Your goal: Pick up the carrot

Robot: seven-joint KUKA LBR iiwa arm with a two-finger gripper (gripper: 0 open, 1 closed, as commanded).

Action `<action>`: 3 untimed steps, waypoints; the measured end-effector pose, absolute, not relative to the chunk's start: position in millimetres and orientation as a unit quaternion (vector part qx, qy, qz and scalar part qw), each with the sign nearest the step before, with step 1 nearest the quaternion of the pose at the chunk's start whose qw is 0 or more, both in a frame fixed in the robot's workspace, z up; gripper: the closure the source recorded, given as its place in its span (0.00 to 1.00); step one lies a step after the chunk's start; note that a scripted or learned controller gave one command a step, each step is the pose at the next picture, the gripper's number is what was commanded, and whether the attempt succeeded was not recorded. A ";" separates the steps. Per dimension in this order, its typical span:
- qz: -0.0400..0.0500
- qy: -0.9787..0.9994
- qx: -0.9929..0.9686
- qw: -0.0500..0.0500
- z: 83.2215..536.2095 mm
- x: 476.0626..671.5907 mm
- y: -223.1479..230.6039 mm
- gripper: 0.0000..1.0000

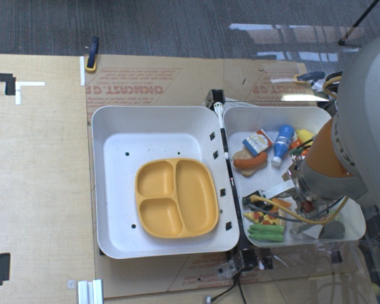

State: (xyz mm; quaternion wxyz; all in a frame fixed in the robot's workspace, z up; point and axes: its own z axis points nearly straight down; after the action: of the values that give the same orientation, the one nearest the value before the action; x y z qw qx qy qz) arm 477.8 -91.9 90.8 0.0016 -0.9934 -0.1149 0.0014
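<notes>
Firstly, item by item from the left edge.

1. Counter (31,170): pale board, bare on this side.
2. Left bin (114,170): white, shallow; it held one yellow divided plate (177,197), with nothing on it.
3. Right bin (266,111): white and crowded.
4. Sausage roll (250,162): brown-orange, near the bin's left wall. Risk: its colour was close to the target's, so a grab there would have been a wrong pick.
5. Carton (258,142): white, red and blue, just behind the roll.
6. Green pods (266,233): at the front wall, beside a mixed-colour jumble.
7. Blue bottle (282,142): lying tilted, with its white cap pointing toward the front.
8. Carrot (297,147): judged to be the orange sliver just right of the bottle, near the bin's back and partly under the arm. The identification was not certain. Risk: wedged between the bottle and a yellow piece (304,135), it left little room, so a close could have caught a neighbour or pushed the carrot aside.
9. Arm (361,106): it hung over the bin's right half. The jaws sat beneath the wrist, and whether they were wide or narrow could not be told. Nothing was seen held.
</notes>
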 end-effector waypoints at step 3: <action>0.003 -0.270 -0.963 0.003 118.7 476.7 -97.8 0.00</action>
State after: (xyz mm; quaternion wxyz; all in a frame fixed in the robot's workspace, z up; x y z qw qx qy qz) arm 476.7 -97.8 118.7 0.0028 -0.9629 -0.2697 0.0030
